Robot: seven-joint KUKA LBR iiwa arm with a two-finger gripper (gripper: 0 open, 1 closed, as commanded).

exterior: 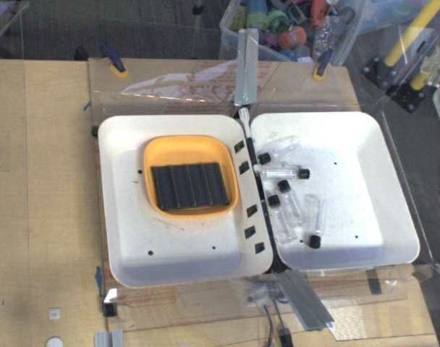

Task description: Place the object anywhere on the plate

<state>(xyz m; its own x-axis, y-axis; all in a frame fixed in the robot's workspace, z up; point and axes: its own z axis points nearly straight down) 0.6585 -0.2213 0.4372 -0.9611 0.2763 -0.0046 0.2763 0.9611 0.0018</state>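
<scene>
A black ribbed block [189, 186] lies flat in the hollow of the orange plate [187, 142]. The plate sits in the left bin [119, 194] of two white bins that stand side by side on the tabletop [39, 194]. The block rests squarely within the plate's rim, its long edges roughly in line with the plate's sides, and no part hangs over onto the bin floor.

If the block is the object meant, the placing looks done: it is on the plate, free-standing, with nothing touching or pinning it. At most, the arm has to draw back to finish.

In the right bin [365, 186], a loose scatter of clear vials [284, 173] with black caps lies near the divider between the two bins. Some are crossed or just beside one another, and all are well apart from the plate. Should one of these be the object instead, nothing of the job is done, and the pick from that cluttered heap is still ahead.

Whether the fingers are apart or together cannot be told from this view. Beyond the bins, a clear tub of coloured toys [292, 13] stands at the far edge of the bench, playing no part.
</scene>
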